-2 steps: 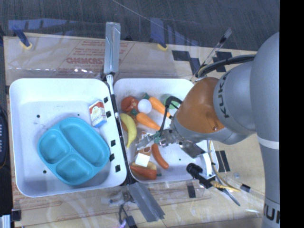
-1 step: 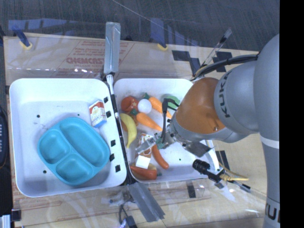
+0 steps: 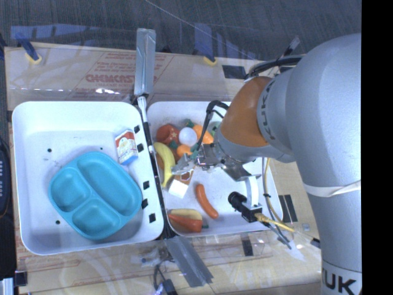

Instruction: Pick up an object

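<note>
Yellow banana [image 3: 164, 162] lies just left of the claw [image 3: 187, 165]; you cannot tell its opening, so confirm before descending.

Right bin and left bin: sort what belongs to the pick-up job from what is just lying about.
Job in hand:
- gripper, low in the right bin
- banana
- hot dog
- tomato
- white ball
- white block

Lying about:
- blue divided tray in the left bin
- small carton beside it
</note>
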You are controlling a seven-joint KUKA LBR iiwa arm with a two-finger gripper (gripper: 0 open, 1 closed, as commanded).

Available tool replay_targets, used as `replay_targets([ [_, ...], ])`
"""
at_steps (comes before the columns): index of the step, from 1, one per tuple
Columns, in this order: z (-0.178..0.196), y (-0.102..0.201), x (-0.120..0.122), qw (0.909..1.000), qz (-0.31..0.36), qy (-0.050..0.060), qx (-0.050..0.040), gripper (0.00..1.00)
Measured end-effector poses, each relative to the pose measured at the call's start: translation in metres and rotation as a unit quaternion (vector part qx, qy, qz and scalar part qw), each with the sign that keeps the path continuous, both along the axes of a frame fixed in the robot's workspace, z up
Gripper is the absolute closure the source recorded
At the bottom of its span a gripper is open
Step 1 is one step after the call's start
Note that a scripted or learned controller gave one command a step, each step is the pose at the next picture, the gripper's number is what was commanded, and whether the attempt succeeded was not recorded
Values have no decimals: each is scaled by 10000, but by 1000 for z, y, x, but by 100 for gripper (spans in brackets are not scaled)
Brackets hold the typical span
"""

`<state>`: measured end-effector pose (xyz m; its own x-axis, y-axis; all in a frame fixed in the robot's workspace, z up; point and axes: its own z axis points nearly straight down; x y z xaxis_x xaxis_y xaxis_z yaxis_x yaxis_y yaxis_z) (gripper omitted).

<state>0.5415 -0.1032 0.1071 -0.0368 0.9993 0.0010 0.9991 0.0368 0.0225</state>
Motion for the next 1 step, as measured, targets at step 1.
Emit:
replay_targets([
  [1,1,-12,-51,9999,-38,-103,-22,0],
])
